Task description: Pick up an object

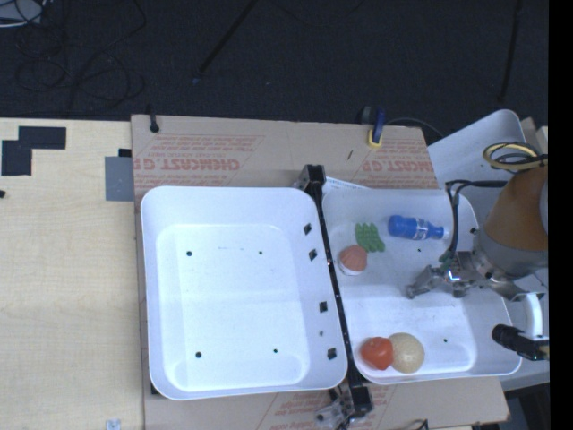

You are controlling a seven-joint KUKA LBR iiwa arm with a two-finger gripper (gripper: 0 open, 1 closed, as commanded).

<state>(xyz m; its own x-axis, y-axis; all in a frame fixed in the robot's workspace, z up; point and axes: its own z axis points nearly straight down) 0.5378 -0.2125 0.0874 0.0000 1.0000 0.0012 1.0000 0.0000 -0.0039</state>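
Step in hand, as judged: approach, nothing grasped yet. The gripper (421, 287) sits low inside the right bin (461, 365), pointing left; whether its fingers are spread or pressed together cannot be told, and nothing shows between them.

Nearest candidate: the blue bottle (414, 228), lying on its side near the bin's far wall, long axis left-right, which end is the cap unclear.

Next move calls for centring over the bottle and closing across its short axis.

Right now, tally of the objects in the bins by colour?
Blue: 1, bottle
Green: 1, ridged piece
Pink/orange: 1, ball
Red: 1, round item
Cream: 1, ball
Total: 5, all in the right bin.
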